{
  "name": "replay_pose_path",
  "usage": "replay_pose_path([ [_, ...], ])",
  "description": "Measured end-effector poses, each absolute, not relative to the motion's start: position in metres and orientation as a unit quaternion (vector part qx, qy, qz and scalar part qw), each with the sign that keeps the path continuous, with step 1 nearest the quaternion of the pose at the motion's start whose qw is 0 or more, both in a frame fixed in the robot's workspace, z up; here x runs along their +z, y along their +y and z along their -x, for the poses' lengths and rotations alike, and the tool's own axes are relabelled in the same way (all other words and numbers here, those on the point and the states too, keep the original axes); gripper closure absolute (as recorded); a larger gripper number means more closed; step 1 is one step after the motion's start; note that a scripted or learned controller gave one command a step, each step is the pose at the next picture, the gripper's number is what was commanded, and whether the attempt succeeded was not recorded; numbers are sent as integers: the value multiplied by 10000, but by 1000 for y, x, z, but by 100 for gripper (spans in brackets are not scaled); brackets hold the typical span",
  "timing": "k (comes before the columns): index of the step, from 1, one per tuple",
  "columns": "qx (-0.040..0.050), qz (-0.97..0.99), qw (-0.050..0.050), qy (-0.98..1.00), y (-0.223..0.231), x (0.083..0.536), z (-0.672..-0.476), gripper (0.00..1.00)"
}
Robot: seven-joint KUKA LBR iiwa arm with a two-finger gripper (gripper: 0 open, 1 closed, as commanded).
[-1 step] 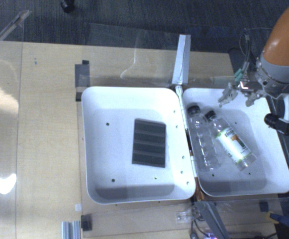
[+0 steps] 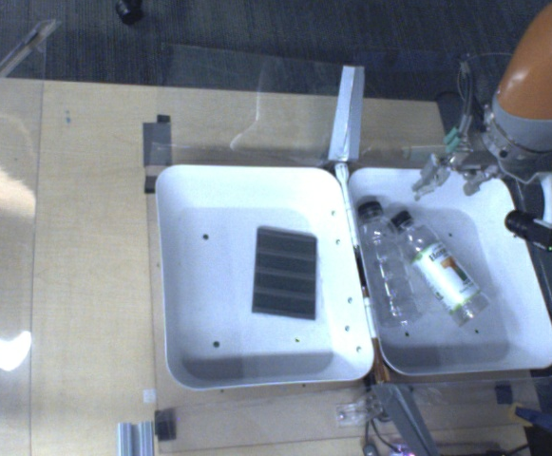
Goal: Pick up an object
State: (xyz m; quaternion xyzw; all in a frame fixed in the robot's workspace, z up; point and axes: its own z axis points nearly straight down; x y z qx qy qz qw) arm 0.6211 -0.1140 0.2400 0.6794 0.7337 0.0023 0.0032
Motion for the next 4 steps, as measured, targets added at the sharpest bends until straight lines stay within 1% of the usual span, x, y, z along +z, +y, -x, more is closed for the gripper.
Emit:
replay_pose_path([
  [1, 11, -6792, 33, 7340, -142, 96, -612, 0],
  [2, 24, -6397, 35, 7686, -144, 88, -624, 0],
  [3, 52, -6393, 65, 7689, -142, 101, -627, 100],
  [4, 21, -5179, 34, 8555, -77, 186, -670, 100],
])
